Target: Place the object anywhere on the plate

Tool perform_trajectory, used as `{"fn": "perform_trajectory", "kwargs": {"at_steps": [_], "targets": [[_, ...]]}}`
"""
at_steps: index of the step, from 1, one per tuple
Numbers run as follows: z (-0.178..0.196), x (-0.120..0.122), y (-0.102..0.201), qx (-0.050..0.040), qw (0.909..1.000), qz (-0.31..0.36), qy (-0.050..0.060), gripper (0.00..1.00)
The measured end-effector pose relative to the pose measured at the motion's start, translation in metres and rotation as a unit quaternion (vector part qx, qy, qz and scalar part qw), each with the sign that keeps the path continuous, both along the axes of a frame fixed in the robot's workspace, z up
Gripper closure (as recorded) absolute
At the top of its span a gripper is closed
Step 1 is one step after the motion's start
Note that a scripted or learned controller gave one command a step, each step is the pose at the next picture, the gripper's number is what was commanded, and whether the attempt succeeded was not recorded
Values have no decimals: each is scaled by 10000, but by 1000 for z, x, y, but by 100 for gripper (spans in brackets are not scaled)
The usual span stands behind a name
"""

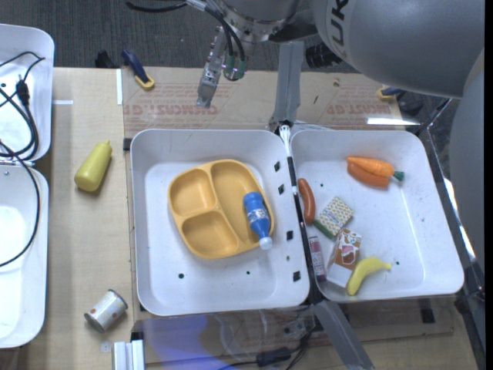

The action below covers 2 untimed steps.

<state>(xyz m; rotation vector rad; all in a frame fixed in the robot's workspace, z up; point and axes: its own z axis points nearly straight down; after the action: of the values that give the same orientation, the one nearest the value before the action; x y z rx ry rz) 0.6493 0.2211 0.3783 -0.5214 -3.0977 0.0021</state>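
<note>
Look at the plate first: you have a yellow, three-part dish sitting in the left bin, and the bottle, blue with a white cap, already lies on it. It rests on its side along the plate's right edge, cap end toward the near rim and poking just past it, body over the right-hand compartment.

The gripper hangs high above the bench beyond the far wall of the left bin, well apart from the bottle. You can see nothing between its fingers; they hang down close together, and I cannot tell from this angle whether they are parted or closed.

So, judging by how things lie, the placing step looks done and you are at the release-and-clear stage. The next move calls for little: keep the arm away from the plate so the bottle is not knocked, since it is round and could roll off that edge.

In the right bin lie a carrot, a sausage, a banana and small cartons; none of them needs touching.
</note>
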Motion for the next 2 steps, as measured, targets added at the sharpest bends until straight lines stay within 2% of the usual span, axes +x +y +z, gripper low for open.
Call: {"fn": "perform_trajectory", "kwargs": {"at_steps": [2], "targets": [[16, 3, 0, -9, 10000, 2, -25, 100]]}}
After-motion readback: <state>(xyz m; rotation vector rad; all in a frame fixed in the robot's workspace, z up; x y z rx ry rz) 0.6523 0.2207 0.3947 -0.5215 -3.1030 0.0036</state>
